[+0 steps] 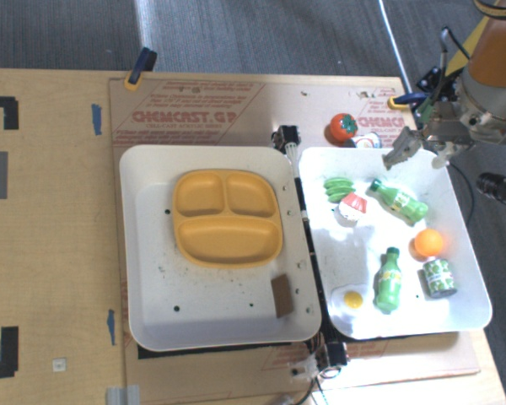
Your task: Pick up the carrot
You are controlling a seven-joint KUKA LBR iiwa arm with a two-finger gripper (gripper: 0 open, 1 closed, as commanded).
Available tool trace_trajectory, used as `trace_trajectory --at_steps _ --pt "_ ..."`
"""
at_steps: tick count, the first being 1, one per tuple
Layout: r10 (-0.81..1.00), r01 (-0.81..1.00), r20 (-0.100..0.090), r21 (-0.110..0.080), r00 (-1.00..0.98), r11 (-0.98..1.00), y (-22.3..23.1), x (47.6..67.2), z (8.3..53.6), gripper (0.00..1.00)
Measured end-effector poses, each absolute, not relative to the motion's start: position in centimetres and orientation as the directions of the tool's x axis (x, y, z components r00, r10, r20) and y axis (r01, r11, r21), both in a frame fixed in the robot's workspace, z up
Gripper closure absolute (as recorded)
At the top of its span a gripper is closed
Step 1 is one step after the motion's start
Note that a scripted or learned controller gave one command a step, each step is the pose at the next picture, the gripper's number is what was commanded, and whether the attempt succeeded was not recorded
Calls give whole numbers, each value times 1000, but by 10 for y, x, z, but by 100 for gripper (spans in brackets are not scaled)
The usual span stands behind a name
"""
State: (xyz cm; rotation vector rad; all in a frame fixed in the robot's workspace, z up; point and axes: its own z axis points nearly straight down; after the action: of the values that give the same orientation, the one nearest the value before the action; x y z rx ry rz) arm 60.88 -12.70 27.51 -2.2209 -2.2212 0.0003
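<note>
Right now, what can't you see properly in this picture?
- Arm: cut off by the top and right edges of the camera view.
- Tool: small and blurred above the right bin; open or shut is unclear.
- Red and white toy: too small to identify.
- Carrot: nothing in the right bin is clearly one; the orange ball is round.
- Green can: label unreadable.

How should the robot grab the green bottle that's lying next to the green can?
Come straight down from above and pinch the green bottle across its middle, one finger on each long side. It lies flat, with its cap pointing up the view, so both long sides are exposed. The green can sits close beside the bottle's fat end, so a grip slightly nearer the neck is probably safer.
</note>
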Motion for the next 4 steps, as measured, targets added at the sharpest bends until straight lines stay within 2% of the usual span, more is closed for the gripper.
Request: trace_trajectory --at_steps 1,2,3,4 --pt "1000 1000 1 -2 -31 31 -85 557 184 0" --pt "1000 1000 -1 3 -29 29 -86 559 195 100" --pt "986 986 1 -4 169 -169 -40 517 204 100" --pt "717 717 0 -2 697 -697 31 510 184 100"
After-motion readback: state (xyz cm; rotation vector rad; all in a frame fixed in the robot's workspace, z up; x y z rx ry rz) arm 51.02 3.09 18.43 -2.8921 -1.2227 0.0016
